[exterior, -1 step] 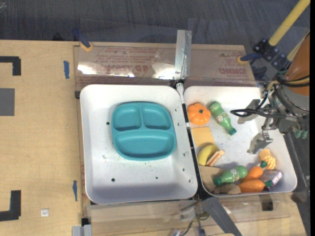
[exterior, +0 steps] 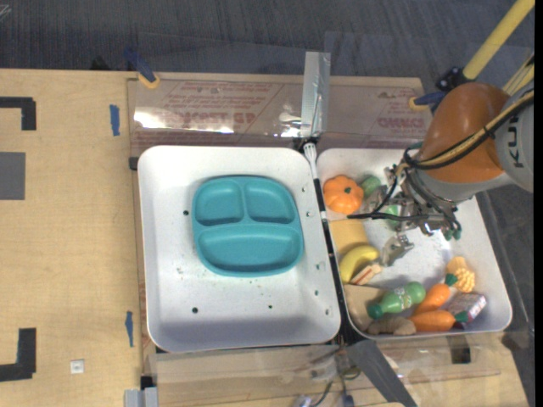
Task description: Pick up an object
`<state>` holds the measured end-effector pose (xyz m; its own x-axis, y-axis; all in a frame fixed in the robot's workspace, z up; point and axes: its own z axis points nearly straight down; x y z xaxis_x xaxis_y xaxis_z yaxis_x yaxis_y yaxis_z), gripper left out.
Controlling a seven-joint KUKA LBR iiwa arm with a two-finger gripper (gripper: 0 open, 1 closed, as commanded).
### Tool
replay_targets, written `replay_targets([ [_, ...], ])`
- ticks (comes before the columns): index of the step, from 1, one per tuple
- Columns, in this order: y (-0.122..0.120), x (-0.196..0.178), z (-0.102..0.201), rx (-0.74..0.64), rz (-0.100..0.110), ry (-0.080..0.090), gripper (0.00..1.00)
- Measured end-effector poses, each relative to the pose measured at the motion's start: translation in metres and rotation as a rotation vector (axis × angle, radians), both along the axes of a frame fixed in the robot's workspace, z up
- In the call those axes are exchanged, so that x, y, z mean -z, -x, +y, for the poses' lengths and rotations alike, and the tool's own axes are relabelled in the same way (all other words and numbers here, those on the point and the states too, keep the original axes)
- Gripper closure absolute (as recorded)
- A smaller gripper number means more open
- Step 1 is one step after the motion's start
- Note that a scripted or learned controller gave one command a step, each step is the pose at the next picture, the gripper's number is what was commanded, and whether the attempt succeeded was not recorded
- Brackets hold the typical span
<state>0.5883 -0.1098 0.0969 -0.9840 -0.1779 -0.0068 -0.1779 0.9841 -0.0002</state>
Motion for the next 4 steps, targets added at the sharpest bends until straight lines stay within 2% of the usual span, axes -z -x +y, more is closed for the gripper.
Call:
replay_targets([
  [1,-0.029,0.008,-0.011,0.132,-0.006,0.000,0.00],
  [2,-0.053,0.008,0.003,0.188,-0.006,0.001,0.00],
  [3,0.013,0.008,-0.045,0.257,-0.004,0.002,0.00],
  [4,-0.058,0.008,0.008,0.246,-0.005,-0.001,0.00],
])
